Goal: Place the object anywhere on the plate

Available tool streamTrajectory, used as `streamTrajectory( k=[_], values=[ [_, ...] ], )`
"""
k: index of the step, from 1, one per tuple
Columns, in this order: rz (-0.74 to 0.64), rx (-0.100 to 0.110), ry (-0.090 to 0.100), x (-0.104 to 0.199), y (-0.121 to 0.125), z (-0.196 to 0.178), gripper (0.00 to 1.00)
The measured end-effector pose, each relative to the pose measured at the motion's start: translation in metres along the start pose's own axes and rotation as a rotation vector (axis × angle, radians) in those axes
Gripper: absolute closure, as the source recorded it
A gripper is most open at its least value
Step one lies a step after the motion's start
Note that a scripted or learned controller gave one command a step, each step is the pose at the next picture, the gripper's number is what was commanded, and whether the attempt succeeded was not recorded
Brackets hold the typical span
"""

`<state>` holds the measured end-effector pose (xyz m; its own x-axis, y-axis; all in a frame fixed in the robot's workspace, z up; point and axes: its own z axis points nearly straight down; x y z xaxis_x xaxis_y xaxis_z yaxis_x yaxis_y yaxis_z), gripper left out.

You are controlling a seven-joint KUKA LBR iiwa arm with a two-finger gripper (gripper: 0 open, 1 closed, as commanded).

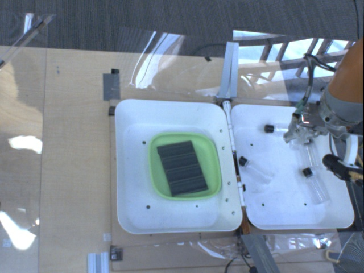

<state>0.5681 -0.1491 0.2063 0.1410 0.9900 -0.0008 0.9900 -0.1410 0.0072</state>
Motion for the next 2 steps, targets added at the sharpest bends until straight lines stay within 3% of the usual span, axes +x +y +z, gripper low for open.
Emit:
streamTrajectory(
  k=[1,2],
  values=[
    [-0.186,0.004,0.002,0.089,-0.078,0.021,1.00],
    [-0.252,0.002,0.002,0.155,-0.026,0.021,1.00]
  ],
)
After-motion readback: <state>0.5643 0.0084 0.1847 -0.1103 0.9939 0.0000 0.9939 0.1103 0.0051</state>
